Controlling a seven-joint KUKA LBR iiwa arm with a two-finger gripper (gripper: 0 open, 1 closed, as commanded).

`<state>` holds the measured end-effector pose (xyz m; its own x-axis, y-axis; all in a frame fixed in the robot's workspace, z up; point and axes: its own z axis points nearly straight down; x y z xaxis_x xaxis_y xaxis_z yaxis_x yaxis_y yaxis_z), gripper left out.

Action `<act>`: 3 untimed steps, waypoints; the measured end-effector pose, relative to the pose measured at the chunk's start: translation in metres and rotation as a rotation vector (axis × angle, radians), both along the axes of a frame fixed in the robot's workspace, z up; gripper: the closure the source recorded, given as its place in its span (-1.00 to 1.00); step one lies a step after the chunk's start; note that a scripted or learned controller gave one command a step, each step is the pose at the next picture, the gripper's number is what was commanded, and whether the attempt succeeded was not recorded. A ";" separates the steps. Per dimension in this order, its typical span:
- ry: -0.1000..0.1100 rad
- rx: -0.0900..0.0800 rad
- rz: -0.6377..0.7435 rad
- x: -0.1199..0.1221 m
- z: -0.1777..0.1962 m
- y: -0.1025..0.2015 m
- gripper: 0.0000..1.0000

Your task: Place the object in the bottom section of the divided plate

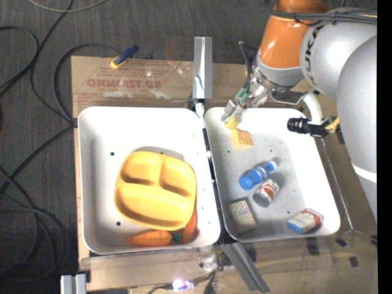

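From my remote camera I see a yellow divided plate (157, 188) in the left bin (98, 164), with a carrot (150, 238) tucked against its near edge. Right of the plate, the other bin (318, 164) holds a tan cracker-like square (243, 139) at the far end, a blue bottle (256, 174), a red-and-white can (267, 190), a speckled sponge (242, 214) and a small carton (304, 220). The grey arm (343, 48) slants in from the right, its claw (232, 116) tilted down just above the tan square, far from the plate. A yellow bit sits at its tip; I cannot tell whether it is clenched.
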<state>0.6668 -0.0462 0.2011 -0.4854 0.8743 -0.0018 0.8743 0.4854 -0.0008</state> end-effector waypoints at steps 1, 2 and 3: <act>0.003 0.002 -0.040 -0.055 -0.018 0.053 1.00; 0.002 0.003 -0.041 -0.055 -0.018 0.053 -1.00; 0.003 0.004 -0.040 -0.055 -0.009 0.054 1.00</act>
<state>0.6122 0.0078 0.1917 -0.4504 0.8928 0.0031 0.8928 0.4504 -0.0017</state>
